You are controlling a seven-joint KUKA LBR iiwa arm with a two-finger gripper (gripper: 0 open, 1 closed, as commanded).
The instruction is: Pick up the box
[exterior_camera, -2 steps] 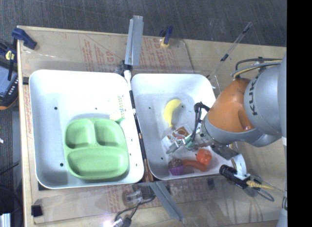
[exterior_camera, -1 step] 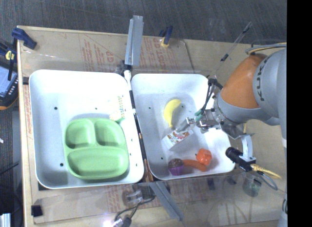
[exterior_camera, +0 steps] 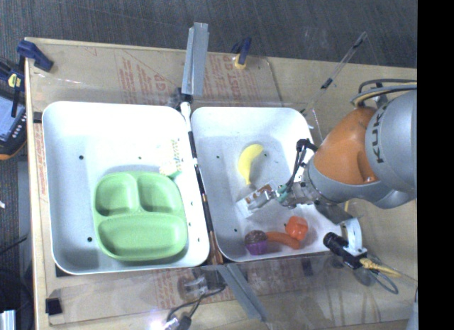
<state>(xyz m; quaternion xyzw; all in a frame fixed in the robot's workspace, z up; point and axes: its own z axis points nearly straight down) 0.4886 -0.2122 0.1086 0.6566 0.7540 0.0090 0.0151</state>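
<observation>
Because the pincer (exterior_camera: 259, 196) is lowered over the floor of the right bin (exterior_camera: 220, 144), just below the banana (exterior_camera: 250, 162), a closure made here could take nothing or the wrong thing. How far the pincer is opened cannot be told at this slant, and nothing can be seen to be held in it. An orange toy (exterior_camera: 294, 228) and a purple one (exterior_camera: 255, 240) lie nearer the front wall and could be knocked by a careless sweep.

What is taken to be the box (exterior_camera: 174, 160), a small pale carton with green print, lies in the left bin (exterior_camera: 71, 137), against the wall shared with the right bin and just above the green divided plate (exterior_camera: 140, 215). Being pressed to that wall, it may be hard to straddle, and the rim could be struck. The arm (exterior_camera: 355, 158) is reached in from the right of the surface, bent down at the wrist.
</observation>
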